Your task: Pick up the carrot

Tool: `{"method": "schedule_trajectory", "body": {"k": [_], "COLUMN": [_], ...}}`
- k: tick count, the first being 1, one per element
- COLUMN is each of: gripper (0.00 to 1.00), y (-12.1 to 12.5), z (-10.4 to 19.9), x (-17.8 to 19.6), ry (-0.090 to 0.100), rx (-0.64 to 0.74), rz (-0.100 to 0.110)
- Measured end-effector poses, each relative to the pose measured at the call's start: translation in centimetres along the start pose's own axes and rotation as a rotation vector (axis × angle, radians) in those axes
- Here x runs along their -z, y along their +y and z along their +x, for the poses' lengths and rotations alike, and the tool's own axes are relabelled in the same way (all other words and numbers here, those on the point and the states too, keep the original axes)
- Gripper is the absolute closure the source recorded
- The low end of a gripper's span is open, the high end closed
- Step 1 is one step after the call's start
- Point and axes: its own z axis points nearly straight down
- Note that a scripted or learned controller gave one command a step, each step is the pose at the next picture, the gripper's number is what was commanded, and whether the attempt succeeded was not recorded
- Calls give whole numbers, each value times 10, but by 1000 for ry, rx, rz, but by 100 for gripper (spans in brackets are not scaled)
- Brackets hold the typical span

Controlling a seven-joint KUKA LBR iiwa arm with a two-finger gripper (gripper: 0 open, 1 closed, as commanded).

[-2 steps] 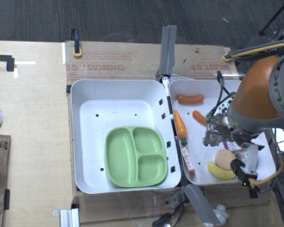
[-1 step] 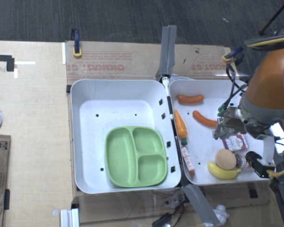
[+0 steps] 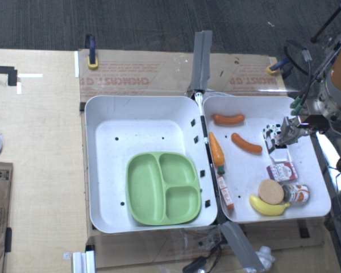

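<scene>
The carrot [image 3: 216, 150], orange with a green end, lies along the left wall of the right bin [image 3: 245, 102], pointing up and down the view. My gripper [image 3: 281, 136] hangs over the right side of that bin, well to the right of the carrot and apart from it. Its fingers sit above a small black-and-white item [image 3: 270, 135].
The right bin also holds two sausages [image 3: 228, 119] [image 3: 246, 143], a banana [image 3: 267, 207], a round tan cookie [image 3: 270, 191], a small can [image 3: 297, 194], a pink-and-white carton [image 3: 282, 171] and a red packet [image 3: 225, 194]. A green divided plate [image 3: 163, 188] sits in the left bin [image 3: 102, 152].
</scene>
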Motion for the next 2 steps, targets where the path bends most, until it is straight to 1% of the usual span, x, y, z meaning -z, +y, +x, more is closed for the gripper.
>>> {"method": "schedule_trajectory", "body": {"k": [1,2], "gripper": [100,100], "y": [-1,-1], "z": [-17,2], "x": [-21,-141], "ry": [1,2], "rx": [-171,-49], "rz": [3,3]}}
